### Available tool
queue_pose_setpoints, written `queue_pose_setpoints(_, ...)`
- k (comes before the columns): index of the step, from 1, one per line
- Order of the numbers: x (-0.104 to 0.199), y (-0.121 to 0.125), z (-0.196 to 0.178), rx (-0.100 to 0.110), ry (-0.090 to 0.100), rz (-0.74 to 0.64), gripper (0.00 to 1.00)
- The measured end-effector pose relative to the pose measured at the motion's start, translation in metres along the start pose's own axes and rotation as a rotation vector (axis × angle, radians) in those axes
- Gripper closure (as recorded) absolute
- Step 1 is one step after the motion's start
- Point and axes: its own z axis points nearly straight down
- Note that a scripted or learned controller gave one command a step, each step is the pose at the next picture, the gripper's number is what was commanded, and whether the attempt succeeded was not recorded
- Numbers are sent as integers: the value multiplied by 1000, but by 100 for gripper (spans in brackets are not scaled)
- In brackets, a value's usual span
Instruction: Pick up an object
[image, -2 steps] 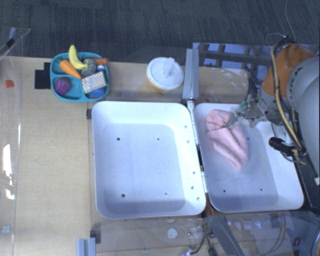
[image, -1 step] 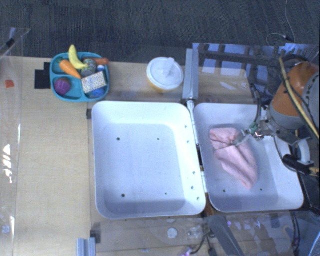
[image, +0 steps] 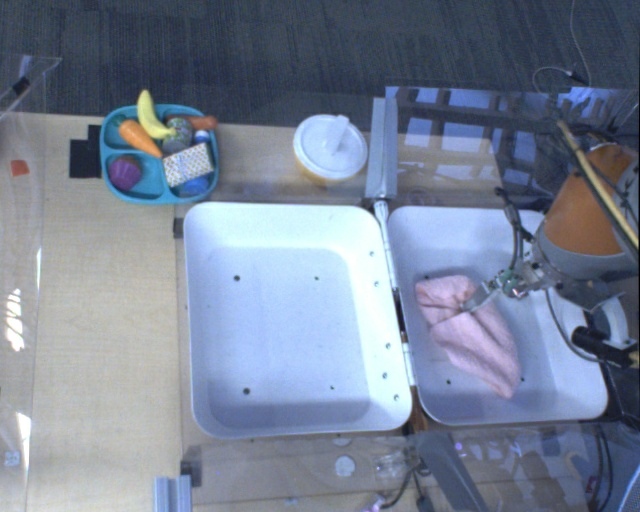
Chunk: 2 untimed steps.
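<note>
A pink cloth (image: 468, 333) lies crumpled in the right bin (image: 580, 400). The tool (image: 497, 288) sits at the cloth's upper right edge, touching it; whether it pinches the cloth, I cannot tell.

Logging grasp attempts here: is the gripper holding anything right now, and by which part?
Cannot be told. The gripper sits at the upper right edge of the pink cloth in the right bin, but a hold isn't visible.
</note>
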Motion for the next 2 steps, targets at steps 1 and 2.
queue_pose_setpoints(1,-9,2,-101,9,6,-196,0)
queue_pose_setpoints(2,28,8,-6,6,5,-274,0)
